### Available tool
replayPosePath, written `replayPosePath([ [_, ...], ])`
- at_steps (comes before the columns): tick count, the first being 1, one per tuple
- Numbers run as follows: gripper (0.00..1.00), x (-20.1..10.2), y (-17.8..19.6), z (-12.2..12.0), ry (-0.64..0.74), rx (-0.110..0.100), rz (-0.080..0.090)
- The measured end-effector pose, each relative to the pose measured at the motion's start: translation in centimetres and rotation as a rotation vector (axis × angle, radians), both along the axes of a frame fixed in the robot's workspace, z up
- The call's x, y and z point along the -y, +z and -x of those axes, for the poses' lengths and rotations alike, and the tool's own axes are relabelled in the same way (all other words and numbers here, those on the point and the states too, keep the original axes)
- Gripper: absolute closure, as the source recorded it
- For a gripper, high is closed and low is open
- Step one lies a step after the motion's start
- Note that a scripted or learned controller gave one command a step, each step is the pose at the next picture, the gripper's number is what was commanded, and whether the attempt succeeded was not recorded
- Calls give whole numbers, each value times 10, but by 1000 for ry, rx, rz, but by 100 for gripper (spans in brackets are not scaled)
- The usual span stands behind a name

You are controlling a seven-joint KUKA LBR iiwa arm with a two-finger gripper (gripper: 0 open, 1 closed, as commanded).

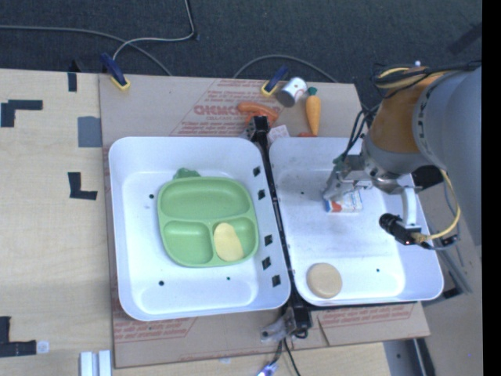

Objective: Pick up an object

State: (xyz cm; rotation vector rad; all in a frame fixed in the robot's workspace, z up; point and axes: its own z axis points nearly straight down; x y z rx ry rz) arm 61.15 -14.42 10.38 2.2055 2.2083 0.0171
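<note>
Pincer (342,197) low in right bin (391,276), directly over small red-and-white object (343,205), opening cannot be told

arm (415,124) over right bin (376,280), green tray (205,202) left.

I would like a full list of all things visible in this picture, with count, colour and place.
bins: two, white, side by side on the bench
divided plate: one, green, left bin
oval piece: one, yellow, lower right compartment of the plate
round disc: one, tan, near edge of right bin
small item: one, white with red, right bin, under the end effector
toy carrot: one, orange, behind the bins
arm: one, grey with orange band, from the right
end effector: one, over right bin
</note>
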Motion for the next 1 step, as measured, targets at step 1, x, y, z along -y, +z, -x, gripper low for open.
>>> replayPosePath([
  [1,0,0,0,0,0,1,0],
])
